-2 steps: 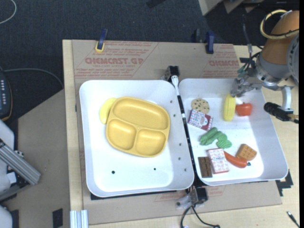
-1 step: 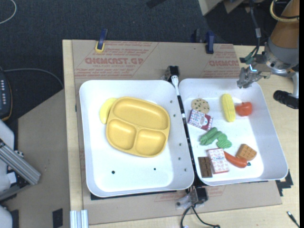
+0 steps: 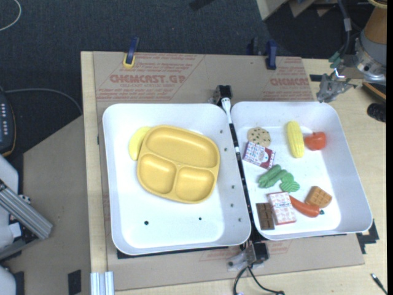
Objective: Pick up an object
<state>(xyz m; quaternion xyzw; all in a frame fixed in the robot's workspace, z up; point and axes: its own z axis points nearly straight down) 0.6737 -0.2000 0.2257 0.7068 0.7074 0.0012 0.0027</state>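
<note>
Smooth, glossy white plastic for both bins. Satin yellow plastic on the tray. Matt brown printed cardboard beneath. Shiny moulded plastic on corn and tomato. Dark, rough carpet behind.

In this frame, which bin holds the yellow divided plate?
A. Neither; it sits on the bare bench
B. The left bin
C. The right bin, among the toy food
B: the yellow divided plate lies in the left bin, while the toy corn and the other food lie in the right bin.
</note>
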